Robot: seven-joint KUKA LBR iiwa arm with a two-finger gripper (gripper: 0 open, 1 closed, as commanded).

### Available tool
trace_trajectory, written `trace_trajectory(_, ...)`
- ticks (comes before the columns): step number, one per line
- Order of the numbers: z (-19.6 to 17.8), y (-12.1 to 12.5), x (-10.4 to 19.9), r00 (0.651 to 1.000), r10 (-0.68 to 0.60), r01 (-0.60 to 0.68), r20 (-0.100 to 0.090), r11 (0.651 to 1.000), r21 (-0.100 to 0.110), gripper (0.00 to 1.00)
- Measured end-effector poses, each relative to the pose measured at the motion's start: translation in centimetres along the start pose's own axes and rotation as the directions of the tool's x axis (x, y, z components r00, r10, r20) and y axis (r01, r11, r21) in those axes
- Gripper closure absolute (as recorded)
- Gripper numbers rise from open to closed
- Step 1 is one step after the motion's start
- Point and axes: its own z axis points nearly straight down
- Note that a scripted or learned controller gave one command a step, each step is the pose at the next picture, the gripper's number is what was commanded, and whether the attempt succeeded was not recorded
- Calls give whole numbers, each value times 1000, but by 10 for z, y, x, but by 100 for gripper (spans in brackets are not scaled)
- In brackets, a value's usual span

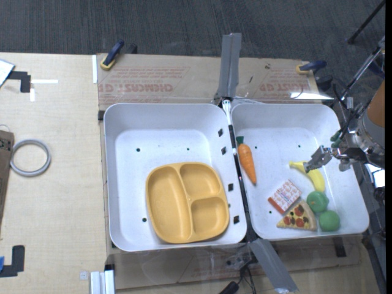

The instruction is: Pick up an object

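Pincer just above banana.

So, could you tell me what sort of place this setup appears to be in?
Probably a robotics lab test bench: two white bins taped to cardboard sheets held by clamps, toy food such as a carrot and pizza slice, and a gripper reaching in.
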Motion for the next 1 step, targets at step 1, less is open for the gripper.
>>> trace_trajectory(1, 114, 21, -43, 999, 36, -36, -1, 999, 1, 0)
